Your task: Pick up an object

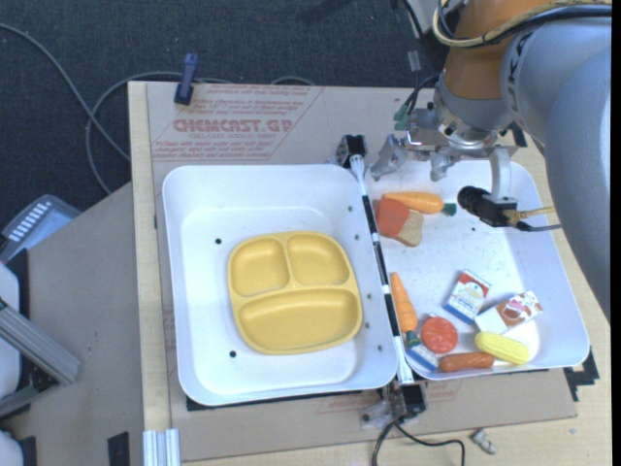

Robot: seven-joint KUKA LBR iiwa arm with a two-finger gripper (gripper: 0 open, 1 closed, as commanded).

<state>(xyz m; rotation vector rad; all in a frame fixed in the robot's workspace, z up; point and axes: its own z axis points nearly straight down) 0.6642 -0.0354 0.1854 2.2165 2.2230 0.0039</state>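
My gripper hangs over the far edge of the right bin, its two fingers spread apart with nothing between them. Just below it lie a toy carrot and an orange-red wedge. A second carrot rests along the divider. Toward the near corner sit a small carton, another carton, a red slice, a sausage and a yellow corn piece.
In the left bin lies a yellow divided plate. A black fitting with a cable sticks out from the arm over the right bin. The grey arm covers the right bin's far right corner.
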